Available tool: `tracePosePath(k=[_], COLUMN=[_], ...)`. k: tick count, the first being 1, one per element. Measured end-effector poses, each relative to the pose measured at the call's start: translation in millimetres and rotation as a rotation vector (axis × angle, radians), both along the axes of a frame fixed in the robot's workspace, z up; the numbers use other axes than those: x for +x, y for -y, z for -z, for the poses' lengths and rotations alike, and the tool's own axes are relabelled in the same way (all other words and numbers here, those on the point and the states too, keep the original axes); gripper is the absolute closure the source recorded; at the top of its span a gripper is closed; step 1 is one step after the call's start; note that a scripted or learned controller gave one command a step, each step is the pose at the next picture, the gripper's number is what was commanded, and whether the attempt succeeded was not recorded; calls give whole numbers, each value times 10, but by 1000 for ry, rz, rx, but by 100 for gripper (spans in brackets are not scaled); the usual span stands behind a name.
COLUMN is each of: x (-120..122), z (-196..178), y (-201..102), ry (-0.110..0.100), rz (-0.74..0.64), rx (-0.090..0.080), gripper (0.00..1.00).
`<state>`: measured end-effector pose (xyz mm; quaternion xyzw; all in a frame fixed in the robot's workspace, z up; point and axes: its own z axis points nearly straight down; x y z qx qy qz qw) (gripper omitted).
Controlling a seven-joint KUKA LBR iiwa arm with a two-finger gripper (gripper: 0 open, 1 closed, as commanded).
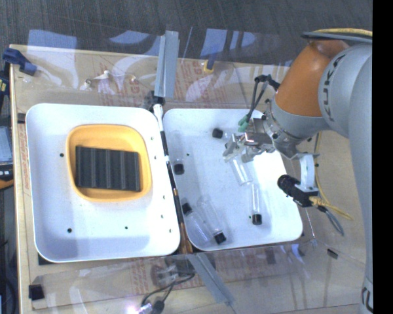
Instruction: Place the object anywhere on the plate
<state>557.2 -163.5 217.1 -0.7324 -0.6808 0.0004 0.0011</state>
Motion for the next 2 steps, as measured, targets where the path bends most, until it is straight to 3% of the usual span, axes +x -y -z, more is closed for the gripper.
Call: tracePosePath(k=[1, 2], x=[144, 297], z=[135, 15], y=[-471, -1088], ry=[-3, 0], rz=[-141, -352], rx=[1, -1], gripper=[100, 100])
